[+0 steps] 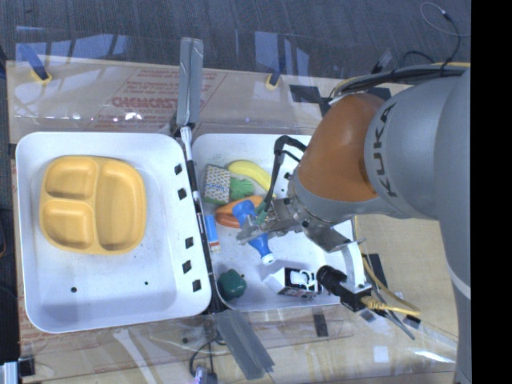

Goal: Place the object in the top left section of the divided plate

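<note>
Reaching in from the right, the grey arm [416, 158] with its orange band hangs low over the right bin [240, 144], and its gripper [258, 224] sits down among the clutter there. Whether the gripper is spread or pressed together I cannot tell from here; the wrist covers most of it, and I can't make out anything clearly pinched in it.

Just beside and partly under the gripper lies a blue bottle-shaped toy [254, 238] with a white tip, tilted down toward the bin's near edge, touching or nearly touching the metal. An orange carrot-like piece [226, 213] lies just to its left. Behind those, a yellow banana [250, 171] rests near a green-and-speckled block [218, 184]. A dark green round thing [233, 282] sits by the bin's front corner, and a small black-and-white item [302, 280] lies near the front rim.

The divided plate [94, 204] is well apart from all this, in the left bin [104, 294], toward its far left. It is yellow, rounded at the corners, with two smaller sections stacked on its left and one large section on the right. Its top left section [70, 178] is bare yellow. Both bins stand on the worktop [120, 94]
</note>
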You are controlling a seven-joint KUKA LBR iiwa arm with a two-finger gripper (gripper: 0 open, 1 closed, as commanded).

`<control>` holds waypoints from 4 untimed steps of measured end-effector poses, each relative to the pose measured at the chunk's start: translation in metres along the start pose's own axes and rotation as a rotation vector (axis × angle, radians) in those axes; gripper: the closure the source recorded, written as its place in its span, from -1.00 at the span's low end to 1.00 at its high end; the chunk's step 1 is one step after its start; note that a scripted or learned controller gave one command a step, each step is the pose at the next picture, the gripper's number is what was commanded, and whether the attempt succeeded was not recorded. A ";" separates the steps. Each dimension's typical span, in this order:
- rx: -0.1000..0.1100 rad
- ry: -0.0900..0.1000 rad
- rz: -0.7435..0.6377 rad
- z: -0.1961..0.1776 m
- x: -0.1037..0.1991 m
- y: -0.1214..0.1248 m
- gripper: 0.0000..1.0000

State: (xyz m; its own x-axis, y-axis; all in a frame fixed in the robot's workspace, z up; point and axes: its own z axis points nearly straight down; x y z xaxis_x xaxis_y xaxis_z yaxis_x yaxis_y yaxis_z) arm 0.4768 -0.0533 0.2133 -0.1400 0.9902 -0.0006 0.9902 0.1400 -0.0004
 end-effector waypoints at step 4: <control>0.005 -0.001 0.168 -0.024 0.261 0.098 1.00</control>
State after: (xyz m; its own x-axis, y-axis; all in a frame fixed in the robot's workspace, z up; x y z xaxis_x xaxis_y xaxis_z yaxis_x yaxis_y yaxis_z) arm 0.5375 0.2193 0.2375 0.0276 0.9996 -0.0025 0.9996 -0.0276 -0.0047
